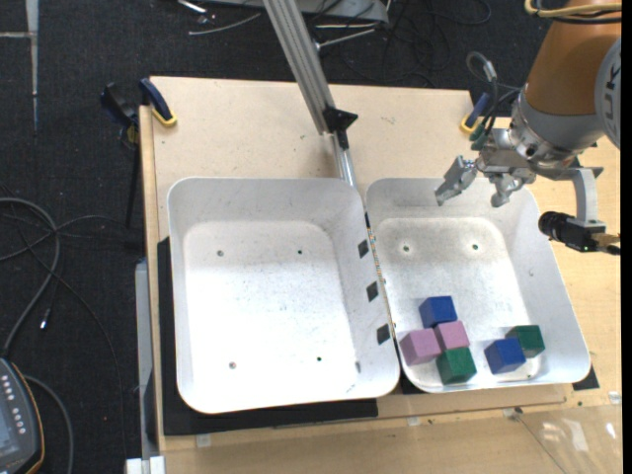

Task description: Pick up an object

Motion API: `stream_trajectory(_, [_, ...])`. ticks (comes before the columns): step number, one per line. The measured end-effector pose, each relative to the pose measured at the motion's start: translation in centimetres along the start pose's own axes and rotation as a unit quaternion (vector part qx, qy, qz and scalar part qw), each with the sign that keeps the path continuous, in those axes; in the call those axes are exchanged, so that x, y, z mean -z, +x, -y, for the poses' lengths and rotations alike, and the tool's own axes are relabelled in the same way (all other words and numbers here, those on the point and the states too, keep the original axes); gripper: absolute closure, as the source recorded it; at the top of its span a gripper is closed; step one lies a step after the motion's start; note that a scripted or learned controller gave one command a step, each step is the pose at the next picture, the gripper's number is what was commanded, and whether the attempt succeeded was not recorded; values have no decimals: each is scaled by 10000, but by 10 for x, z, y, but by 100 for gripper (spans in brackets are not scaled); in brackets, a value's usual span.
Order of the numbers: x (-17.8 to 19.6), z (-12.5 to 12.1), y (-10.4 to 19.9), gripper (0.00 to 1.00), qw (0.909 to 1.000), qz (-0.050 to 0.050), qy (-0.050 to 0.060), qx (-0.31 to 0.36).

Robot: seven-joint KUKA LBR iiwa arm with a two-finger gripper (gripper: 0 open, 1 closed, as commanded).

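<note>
Several small cubes lie at the near end of the right bin (474,255): a blue cube (437,311), two pink cubes (422,345) (453,335) touching each other, a dark green cube (456,365), another blue cube (505,355) and a green cube (528,340) by the near right corner. My gripper (479,188) hangs above the far end of the right bin, well away from the cubes. Its two fingers are spread apart, open, with nothing between them.
The left bin (262,284) sits beside the right one, with a row of black clips along the shared rim (370,265). A slanted metal pole (301,52) reaches down to the bins' far junction. Clamps (158,102) sit on the wooden bench's far corners.
</note>
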State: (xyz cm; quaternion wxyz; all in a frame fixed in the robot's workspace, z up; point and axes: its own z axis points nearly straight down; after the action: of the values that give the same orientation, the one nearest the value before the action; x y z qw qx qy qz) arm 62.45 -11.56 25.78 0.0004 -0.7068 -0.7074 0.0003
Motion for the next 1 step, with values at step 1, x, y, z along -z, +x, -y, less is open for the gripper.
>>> stream_trajectory(1, [-121, 49, -20, 0, 10000, -4, 42, -20])
